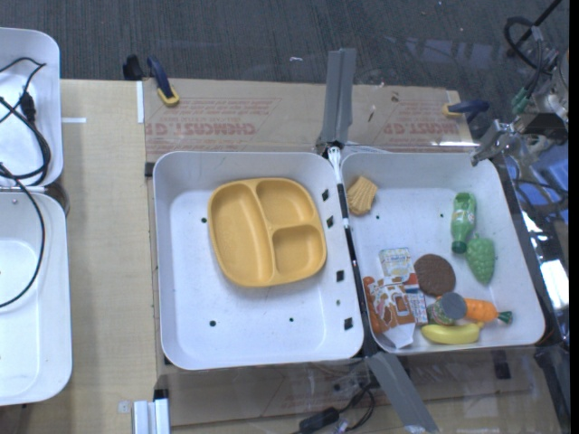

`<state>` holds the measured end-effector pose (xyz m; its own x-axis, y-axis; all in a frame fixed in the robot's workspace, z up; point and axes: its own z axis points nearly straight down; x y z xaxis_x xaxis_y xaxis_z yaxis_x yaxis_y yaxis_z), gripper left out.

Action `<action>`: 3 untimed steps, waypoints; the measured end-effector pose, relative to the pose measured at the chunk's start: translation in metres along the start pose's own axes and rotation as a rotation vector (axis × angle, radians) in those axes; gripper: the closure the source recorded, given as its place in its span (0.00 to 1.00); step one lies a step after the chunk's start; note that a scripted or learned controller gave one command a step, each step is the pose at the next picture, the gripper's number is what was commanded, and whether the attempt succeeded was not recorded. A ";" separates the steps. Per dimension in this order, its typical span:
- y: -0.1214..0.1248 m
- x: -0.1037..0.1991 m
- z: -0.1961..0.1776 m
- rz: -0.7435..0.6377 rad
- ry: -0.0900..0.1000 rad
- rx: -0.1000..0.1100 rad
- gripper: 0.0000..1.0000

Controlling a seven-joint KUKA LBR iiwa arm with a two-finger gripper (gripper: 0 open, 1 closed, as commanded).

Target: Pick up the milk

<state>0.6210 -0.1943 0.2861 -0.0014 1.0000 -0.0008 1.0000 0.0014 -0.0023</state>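
Dark carpet lies beyond the table (99, 242), which carries two white bins side by side. Left bin (181, 333) holds a yellow divided plate (267, 231), apparently the drop zone. Right bin (398, 183) holds the stock: the milk (395, 262), a small carton lying flat near the bin's middle, touching a brown disc (435, 274) and an orange packet (391, 304); a banana (450, 334) lies nearer. Arm structure sits at far right; state of the jaws cannot be told. Crowded neighbours make a clean grasp doubtful.
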 end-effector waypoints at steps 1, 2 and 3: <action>-0.057 0.005 0.124 -0.116 0.001 0.000 0.00; -0.026 0.043 0.136 0.134 0.001 -0.001 0.00; -0.099 0.097 0.186 0.060 0.001 0.002 0.00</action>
<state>0.5220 -0.0974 0.1005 0.0582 0.9983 0.0000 0.9983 -0.0582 -0.0038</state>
